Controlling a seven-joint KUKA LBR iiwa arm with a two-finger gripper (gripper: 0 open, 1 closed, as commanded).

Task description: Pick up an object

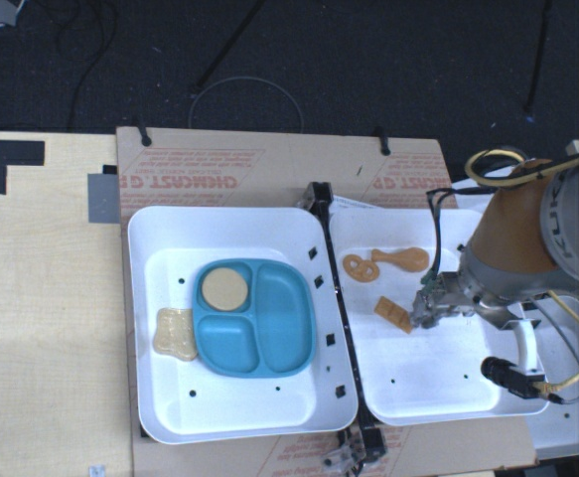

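The nearest candidate to lift is a small brown block (pixel 392 314) lying flat on the floor of the right bin (pixel 438 391), toward its left-middle. It looks like a light, stiff piece of toy food, thin and slightly tilted on the white plastic. By my reading it should weigh little and hold its shape, but its low profile means the grip has to come down across its short sides, close to the bin floor, or it may slide away on the smooth surface.

The gripper (pixel 430 304) sits just beside the block's right end, low over the bin. Whether the jaws are apart or closed I cannot tell; the wrist hides them, and nothing shows between them.

Just above the block lie a tan pretzel (pixel 361 266) and an orange spoon-shaped piece (pixel 404 258), touching or nearly so.

In the left bin (pixel 160 405) a blue divided plate (pixel 269 331) carries a round tan biscuit (pixel 223 288) in its upper-left compartment. A pale slice of toast (pixel 175 333) lies against the plate's left edge.

Both bins rest on a cardboard sheet (pixel 269 172) on a light wooden desk (pixel 41 316). Dark floor with loose cables (pixel 244 92) lies beyond.
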